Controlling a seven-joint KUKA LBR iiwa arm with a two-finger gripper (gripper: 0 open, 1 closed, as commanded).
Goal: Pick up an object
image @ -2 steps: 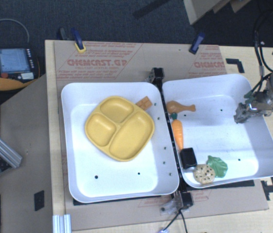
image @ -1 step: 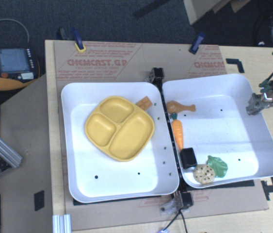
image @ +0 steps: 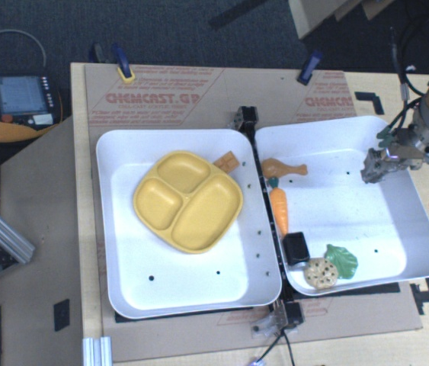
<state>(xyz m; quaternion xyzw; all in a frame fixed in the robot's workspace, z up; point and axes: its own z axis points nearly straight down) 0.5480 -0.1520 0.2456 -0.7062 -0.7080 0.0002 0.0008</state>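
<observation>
Your claw (image: 372, 168) hangs over the right bin (image: 412, 227) near its far right side, nothing in it; can't tell how wide it's set. Nearest pick: the carrot (image: 278, 210), well to the claw's left against the bin's left wall. Looks like light, stiff toy plastic, probably slick, so take it across the middle. Drumstick (image: 283, 168) sits just beyond it.
</observation>
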